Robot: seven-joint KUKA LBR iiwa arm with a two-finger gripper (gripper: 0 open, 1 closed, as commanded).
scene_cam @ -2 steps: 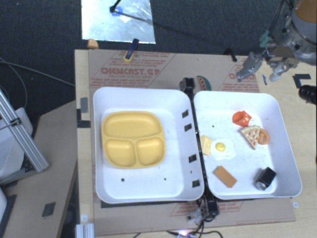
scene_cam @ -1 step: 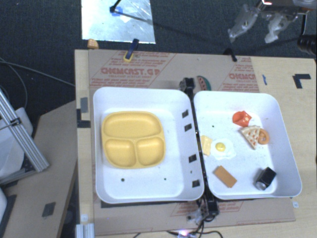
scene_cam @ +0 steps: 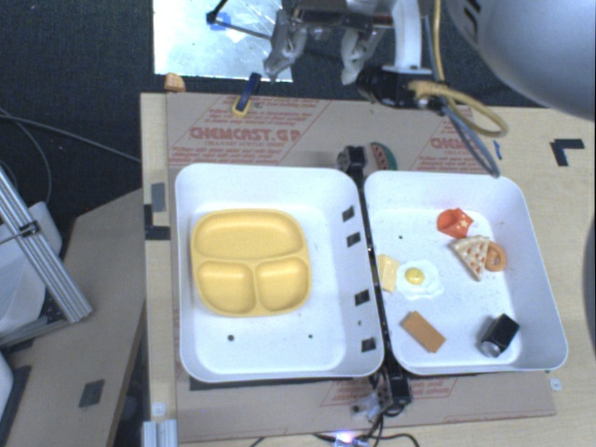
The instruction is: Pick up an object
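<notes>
Camera view: the right bin [scene_cam: 535, 277] holds a black can [scene_cam: 498, 334], brown cracker [scene_cam: 423, 331], fried egg [scene_cam: 419, 278], waffle [scene_cam: 472, 254] and red piece [scene_cam: 454, 222]. The left bin [scene_cam: 214, 352] holds a yellow tray [scene_cam: 250, 261]. Far beyond, the gripper [scene_cam: 317, 59] hangs spread, holding nothing.

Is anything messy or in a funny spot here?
Mostly tidy. The yellow tray sits flat in the left bin. The toy food is in the right bin, but the pretzel overlaps the waffle slice, and the black can lies on its side near the corner.
</notes>
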